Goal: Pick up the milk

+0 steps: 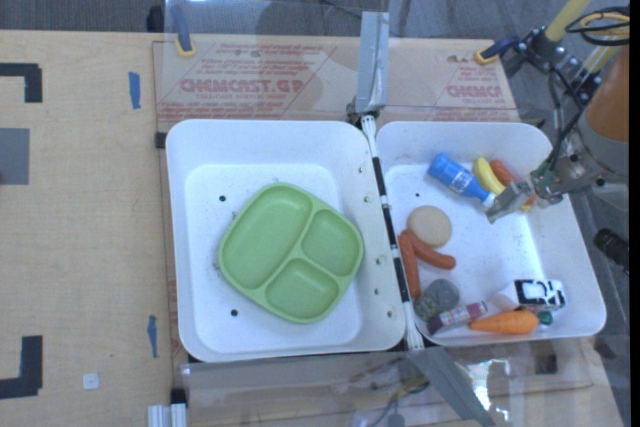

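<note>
The milk (pixel 540 293) is not picked up yet: the small black-and-white carton lies in the right bin (pixel 575 245), just above the carrot (pixel 508 321). The gripper (pixel 512 199) hovers well above the milk, near the blue bottle (pixel 455 176) and banana (pixel 487 175); whether it is apart or together I cannot tell. The carrot crowds the milk closely.

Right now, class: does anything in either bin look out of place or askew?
Mildly: the milk carton lies tipped on its side near the right bin's front corner, beside the carrot. Nothing looks spilled or damaged.
</note>
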Available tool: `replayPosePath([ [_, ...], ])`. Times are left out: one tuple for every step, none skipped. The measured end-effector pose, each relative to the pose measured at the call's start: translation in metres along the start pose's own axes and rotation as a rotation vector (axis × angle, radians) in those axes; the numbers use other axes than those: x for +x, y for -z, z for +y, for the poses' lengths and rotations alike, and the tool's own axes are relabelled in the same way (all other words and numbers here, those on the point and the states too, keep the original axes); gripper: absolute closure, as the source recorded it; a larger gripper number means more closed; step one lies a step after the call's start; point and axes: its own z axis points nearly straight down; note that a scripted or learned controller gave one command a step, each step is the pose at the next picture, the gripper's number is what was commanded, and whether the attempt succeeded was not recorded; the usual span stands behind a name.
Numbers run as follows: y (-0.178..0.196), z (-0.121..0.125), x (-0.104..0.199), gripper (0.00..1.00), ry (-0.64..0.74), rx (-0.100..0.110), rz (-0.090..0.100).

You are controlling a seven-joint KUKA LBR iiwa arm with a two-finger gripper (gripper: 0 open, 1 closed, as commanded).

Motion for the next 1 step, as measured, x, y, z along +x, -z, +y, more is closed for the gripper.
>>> replayPosePath([
  [-0.1012,-0.0469,-0.0378,0.0,0.207,-0.003,-0.002],
])
